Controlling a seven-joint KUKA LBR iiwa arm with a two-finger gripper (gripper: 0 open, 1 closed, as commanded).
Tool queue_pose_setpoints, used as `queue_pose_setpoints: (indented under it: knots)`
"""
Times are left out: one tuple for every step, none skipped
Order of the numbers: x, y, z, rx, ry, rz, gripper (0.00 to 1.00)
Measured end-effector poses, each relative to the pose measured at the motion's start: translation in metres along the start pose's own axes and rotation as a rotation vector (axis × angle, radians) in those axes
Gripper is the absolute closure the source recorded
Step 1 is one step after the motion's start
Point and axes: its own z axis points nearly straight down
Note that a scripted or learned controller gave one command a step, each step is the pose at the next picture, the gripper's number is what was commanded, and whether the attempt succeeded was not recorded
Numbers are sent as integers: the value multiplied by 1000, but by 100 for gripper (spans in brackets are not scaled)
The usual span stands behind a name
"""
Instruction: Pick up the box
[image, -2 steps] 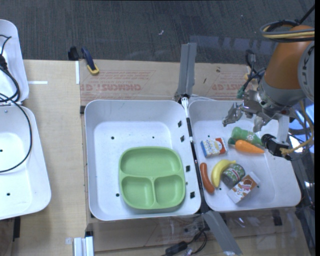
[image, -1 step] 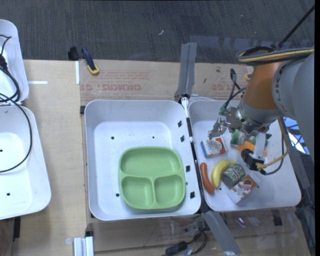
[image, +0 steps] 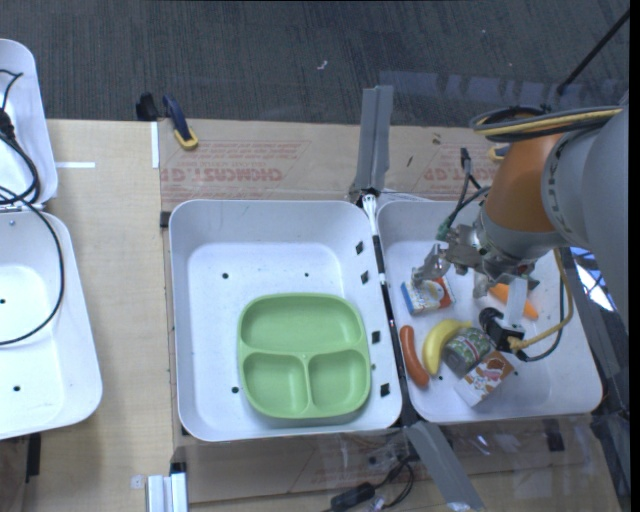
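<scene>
The grey arm (image: 590, 180) reaches in from the right, tool (image: 432, 268) lowered.

We see the gripper (image: 436, 268) low in the right bin (image: 560, 395), directly over the small box (image: 425, 295); finger state unclear. At its 5 o'clock lie a banana (image: 438, 343), sausage (image: 414, 357) and carton (image: 487, 377). The left bin (image: 200, 300) holds a green tray (image: 303, 354).
</scene>
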Motion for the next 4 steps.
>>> queue_pose_setpoints:
  knots:
    - [0, -11, -1, -5, 0, 20, 0]
    - [-4, -13, -1, -5, 1, 4, 0]
    - [-3, -6, 0, 2, 0, -6, 0]
    - [-1, -9, 1, 0, -1, 40, 0]
